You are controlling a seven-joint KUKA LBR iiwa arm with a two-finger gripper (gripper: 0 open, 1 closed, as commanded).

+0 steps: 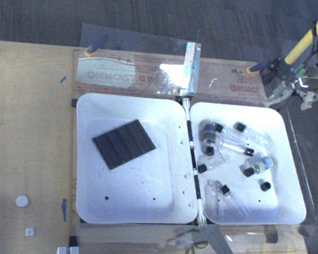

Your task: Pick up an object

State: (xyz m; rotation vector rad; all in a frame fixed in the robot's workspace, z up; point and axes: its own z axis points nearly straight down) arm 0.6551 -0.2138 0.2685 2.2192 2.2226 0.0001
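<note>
Jaws: state unclear, beyond the right bin's [292, 208] far corner; vials [239, 139] lie well apart.

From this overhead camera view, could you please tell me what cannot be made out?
- The clear plastic vials with black caps in the right white bin: transparent and overlapping, so no exact count.
- The dark ribbed rectangular panel in the left white bin: material too small to tell.

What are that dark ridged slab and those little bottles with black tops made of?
The dark slab looks like matte rubber or foam, ribbed and without glare, though hard plastic is possible. The little bottles look like clear plastic or glass, since the white bin shows through them; their black caps look plastic.
</note>
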